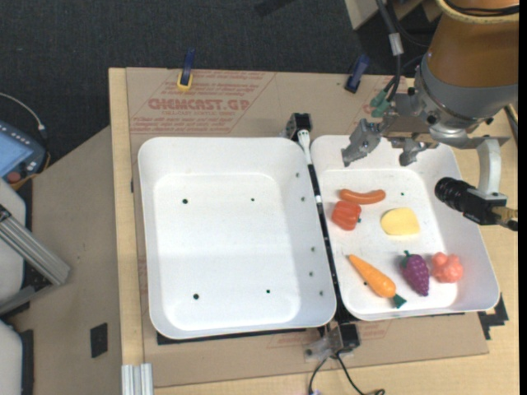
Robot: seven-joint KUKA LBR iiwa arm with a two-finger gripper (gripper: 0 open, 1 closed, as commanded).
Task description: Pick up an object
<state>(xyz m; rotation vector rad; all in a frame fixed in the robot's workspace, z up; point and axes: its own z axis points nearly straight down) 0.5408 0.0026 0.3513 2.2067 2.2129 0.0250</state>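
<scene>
The right bin (469, 299) holds several toy foods: an orange-red sausage (362, 195), a red pepper (347, 215), a yellow lemon-like piece (399, 222), a carrot (372, 276), purple grapes (416, 272) and a pink fruit (447, 267). My gripper (384, 147) hangs over the bin's far edge, above and behind the sausage. Its two grey fingers (360, 146) stand spread apart, open, with nothing between them.
The left bin (156, 163) sits beside the right one, with a black divider strip (317, 212) between them. Both rest on a cardboard sheet (214, 101) held by blue clamps (188, 71) at the back.
</scene>
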